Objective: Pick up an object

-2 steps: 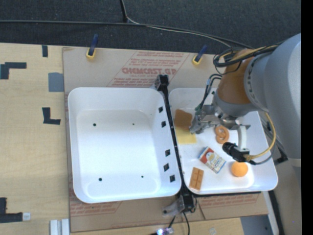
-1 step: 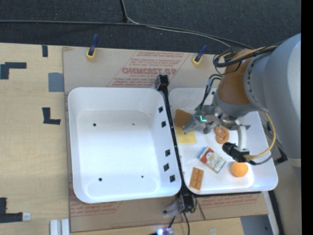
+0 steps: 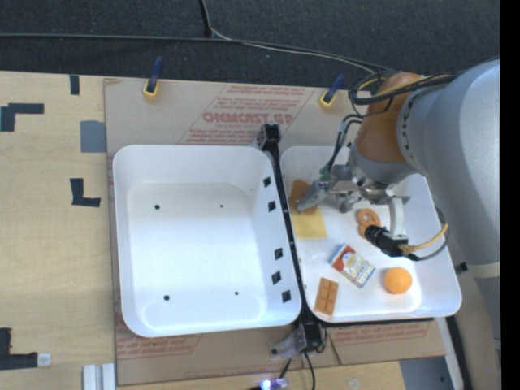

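Note:
My gripper (image 3: 312,197) is low over the left part of the right bin (image 3: 435,299), close to the divider between the bins. Its tip lies over a brown piece (image 3: 300,189) and just above a flat yellow square (image 3: 309,225). Nothing can be made out held in it. An orange ring-shaped piece (image 3: 368,218) lies right beside the wrist. Further toward the front sit a small white, red and blue box (image 3: 353,265), an orange ball (image 3: 397,280) and a brown ribbed bar (image 3: 326,296).
The left bin (image 3: 195,149) stands next to the right one, with black clips along the shared wall (image 3: 280,218). The grey arm (image 3: 455,136) covers the right bin's back right corner. Yellow clamps (image 3: 151,88) hold the board behind.

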Tool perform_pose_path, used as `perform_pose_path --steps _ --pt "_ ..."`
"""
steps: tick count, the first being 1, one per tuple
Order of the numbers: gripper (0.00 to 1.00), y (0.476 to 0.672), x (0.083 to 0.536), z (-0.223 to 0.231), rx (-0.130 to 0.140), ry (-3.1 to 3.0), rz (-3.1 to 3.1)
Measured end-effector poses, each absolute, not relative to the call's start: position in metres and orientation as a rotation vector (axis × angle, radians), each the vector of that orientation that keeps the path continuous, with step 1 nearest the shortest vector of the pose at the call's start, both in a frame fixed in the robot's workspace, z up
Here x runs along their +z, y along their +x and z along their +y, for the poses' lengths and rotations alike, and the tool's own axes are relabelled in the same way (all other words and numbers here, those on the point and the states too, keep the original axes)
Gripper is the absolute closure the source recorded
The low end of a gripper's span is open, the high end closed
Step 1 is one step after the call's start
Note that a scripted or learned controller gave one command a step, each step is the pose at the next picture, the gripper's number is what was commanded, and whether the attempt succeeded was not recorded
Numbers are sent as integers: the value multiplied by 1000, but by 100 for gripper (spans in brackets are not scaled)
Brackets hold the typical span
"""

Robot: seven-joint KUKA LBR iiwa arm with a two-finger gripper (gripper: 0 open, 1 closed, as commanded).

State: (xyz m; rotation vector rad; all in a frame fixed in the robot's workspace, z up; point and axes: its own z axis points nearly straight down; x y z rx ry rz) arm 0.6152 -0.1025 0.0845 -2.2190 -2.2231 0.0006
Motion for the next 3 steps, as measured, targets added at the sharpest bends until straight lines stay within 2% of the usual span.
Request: perform_pose_path --steps 1,2,3 --pt "100 615 96 -103 -1 -2220 -2225" --pt "0 615 95 -103 -1 -2220 -2225" --pt "0 637 84 -101 0 -2220 -2222"
